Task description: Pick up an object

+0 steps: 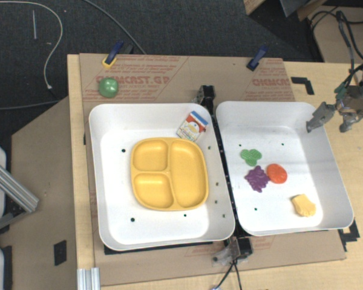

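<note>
The right bin (327, 162) holds a green toy (250, 156), a purple bunch of grapes (256, 178), an orange ball-like toy (277, 173) and a yellow chunk (303, 205). My gripper (334, 121) hangs at the bin's far right corner, well away from all of them. Its two grey fingers are spread apart, open, with nothing between them. In the left bin (109, 162) lie a yellow divided plate (169, 173) and a small white carton (192, 125) by the far rim.
A green ball (108, 87) rests on the cardboard behind the left bin. Two blue clamps (113, 54) (256, 58) hold the cardboard's back edge. Black fittings sit between the bins at the back (206, 93) and the front (236, 249).
</note>
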Motion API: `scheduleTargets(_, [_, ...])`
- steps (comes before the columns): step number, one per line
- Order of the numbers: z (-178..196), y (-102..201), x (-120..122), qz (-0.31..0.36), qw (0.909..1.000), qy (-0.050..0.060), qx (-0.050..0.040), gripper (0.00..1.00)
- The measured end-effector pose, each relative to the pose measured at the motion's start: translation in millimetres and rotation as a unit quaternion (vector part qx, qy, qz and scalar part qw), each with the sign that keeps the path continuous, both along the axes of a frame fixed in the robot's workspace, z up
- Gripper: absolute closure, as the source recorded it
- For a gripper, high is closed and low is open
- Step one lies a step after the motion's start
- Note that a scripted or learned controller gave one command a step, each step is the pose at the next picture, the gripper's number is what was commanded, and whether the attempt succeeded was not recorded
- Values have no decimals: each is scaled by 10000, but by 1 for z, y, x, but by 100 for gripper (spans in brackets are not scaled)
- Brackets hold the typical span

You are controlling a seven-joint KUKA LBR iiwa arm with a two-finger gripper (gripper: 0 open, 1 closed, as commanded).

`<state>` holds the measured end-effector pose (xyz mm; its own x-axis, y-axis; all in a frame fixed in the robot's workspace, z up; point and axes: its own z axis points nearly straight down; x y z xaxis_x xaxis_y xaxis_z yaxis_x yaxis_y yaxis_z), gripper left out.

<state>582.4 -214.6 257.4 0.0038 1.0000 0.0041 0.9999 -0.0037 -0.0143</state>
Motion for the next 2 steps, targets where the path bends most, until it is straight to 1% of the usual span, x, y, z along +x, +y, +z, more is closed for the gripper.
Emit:
scheduleTargets(1, [8, 1, 2, 21, 10000, -68, -17, 0])
scheduleTargets(2, [-53, -4, 0, 17, 10000, -41, -9, 0])
